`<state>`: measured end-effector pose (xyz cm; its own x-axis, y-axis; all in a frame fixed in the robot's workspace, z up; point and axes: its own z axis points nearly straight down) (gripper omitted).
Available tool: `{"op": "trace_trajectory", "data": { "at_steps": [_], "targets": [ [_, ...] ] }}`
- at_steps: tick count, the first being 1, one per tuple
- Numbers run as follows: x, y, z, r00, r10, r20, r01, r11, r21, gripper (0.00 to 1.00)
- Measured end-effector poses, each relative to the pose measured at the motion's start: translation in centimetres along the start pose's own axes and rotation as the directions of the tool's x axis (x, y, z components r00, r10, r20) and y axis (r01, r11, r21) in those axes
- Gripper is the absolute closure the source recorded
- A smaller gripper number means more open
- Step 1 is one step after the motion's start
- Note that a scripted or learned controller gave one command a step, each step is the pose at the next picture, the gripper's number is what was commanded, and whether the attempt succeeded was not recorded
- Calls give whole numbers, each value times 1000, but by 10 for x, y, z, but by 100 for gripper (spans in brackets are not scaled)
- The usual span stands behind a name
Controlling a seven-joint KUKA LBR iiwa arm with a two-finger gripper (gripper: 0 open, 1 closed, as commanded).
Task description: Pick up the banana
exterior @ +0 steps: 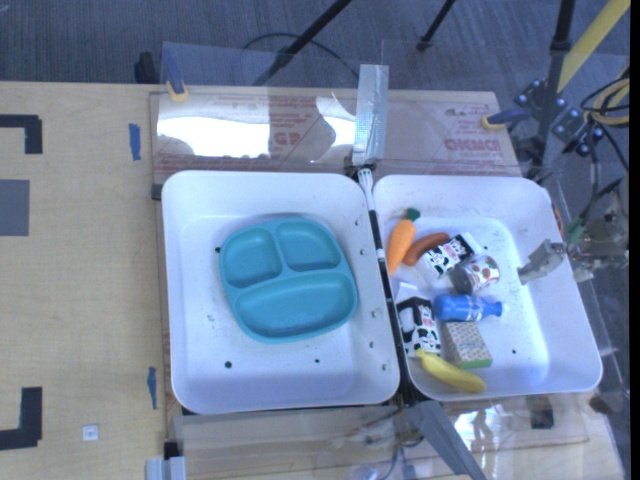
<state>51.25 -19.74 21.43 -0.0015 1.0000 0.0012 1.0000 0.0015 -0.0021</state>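
Note:
The yellow banana (451,373) lies flat at the front of the right bin (530,353), close to its front wall, just below a small speckled box (466,343). The gripper (542,261) shows as a grey tip over the bin's right side, well behind and to the right of the banana, with nothing seen in it. A good stretch of white bin floor separates the two.
The right bin also holds an orange carrot (400,242), a red sausage-like piece (432,240), two cow-print cartons (447,255) (421,329), a small can (484,272) and a blue bottle (467,309). A blue divided plate (288,278) sits in the left bin (190,298).

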Motion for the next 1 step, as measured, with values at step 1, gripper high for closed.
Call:
{"op": "trace_trajectory", "data": {
  "at_steps": [1],
  "targets": [
    [43, 31, 127, 951, -311, 4, 311, 951, -8, 0]
  ]
}}
